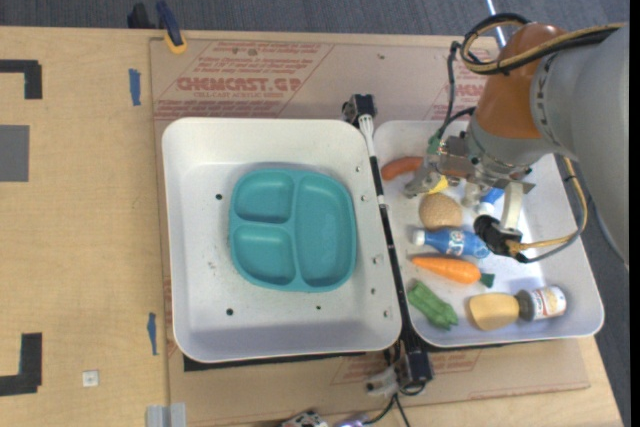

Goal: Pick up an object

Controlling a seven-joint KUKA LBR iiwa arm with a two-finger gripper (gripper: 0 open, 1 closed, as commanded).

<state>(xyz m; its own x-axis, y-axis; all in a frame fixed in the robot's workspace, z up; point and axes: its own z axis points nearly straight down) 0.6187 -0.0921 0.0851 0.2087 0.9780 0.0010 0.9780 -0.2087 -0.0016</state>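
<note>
The grey arm with its orange band (515,85) ran off the right edge of the view, so its upper part was cut away. Its wrist covered the back of the right-hand shallow white bin (580,285) and hid the gripper's (470,177) fingers, so their spacing could not be read. A small orange-red item (402,166) lay partly under the wrist hardware, its shape unclear. The label on the blue plastic bottle (452,241) was too small to read, as was that on the small white jar (546,301). Items at the bottom edge near the bin clamp (405,377) were cut off and blurred.
</note>
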